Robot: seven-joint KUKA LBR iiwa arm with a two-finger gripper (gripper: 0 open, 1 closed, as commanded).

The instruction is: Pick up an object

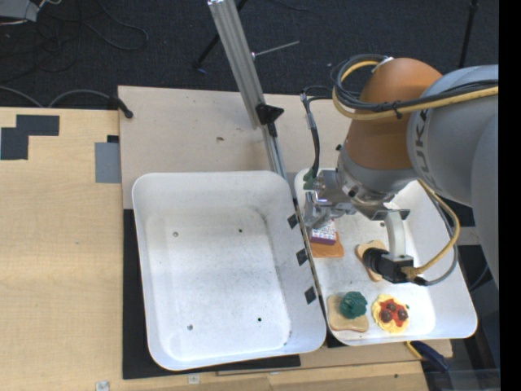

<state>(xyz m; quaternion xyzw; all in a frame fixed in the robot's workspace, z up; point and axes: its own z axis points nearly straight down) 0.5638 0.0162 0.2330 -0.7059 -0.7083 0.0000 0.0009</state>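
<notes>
My gripper [320, 211] hangs low over the left side of the right bin [444, 320], just beside the wall between the two bins. Directly under it lies a flat orange piece with a purple and white label [326, 243]; whether they touch I cannot tell. Toward the front of that bin, a green lump [353, 303] rests on a tan toast-like slice. Beside it lies a yellow round piece with red spots [391, 313]. A tan piece [371, 255] peeks out beneath the arm's black cable fitting.
The left bin [163, 194] is large and shallow. A slanted aluminium post [242, 63] rises behind the bins. The bulky grey and orange arm [391, 120] covers the right bin's back half. Wooden bench surface lies to the left.
</notes>
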